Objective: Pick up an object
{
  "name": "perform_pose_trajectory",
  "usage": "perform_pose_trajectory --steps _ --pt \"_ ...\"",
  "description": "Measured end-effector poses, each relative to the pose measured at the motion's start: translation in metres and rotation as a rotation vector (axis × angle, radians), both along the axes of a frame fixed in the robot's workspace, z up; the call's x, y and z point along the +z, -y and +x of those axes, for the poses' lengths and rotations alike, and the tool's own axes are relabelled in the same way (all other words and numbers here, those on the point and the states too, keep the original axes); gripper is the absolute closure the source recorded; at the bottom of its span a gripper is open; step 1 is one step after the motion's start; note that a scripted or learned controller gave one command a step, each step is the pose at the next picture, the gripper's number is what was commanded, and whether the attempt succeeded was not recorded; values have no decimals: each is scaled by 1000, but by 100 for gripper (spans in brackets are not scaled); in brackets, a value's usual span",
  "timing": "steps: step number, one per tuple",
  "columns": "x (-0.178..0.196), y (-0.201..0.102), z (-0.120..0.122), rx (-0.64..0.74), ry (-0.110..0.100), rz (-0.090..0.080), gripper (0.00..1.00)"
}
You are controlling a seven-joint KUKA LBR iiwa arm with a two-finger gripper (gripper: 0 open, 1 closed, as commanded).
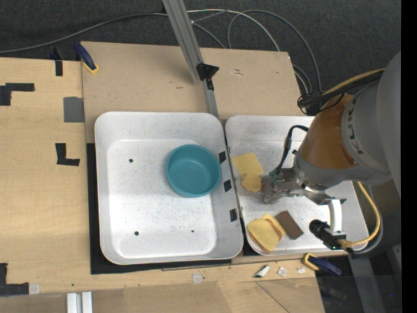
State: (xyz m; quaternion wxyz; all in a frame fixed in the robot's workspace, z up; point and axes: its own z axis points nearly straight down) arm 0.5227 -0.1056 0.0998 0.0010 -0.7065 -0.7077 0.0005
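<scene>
My gripper [272, 190] is low in the right bin [260, 130], near its middle, reaching in from the right. Just to its left lies a pale yellow flat piece [247, 164] with a yellow lump [252, 183] below it, touching or nearly touching the gripper tip. Whether the lump is gripped cannot be made out. Toward the bin's front lie a second yellow object [263, 233] and a brown block [290, 225] leaning against it. A teal bowl [193, 169] stands upright in the left bin [124, 194], near its right wall.
The grey arm with its orange band [329, 145] covers the right side of the right bin. A metal pole [189, 44] slants down to the bins' back edge. Cables [260, 25] run behind the bench. The wall between the bins [229, 181] stands just left of the yellow pieces.
</scene>
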Motion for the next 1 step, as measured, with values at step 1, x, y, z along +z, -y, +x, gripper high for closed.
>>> perform_pose_trajectory --steps 1 --pt "55 4 -8 -1 5 -1 100"
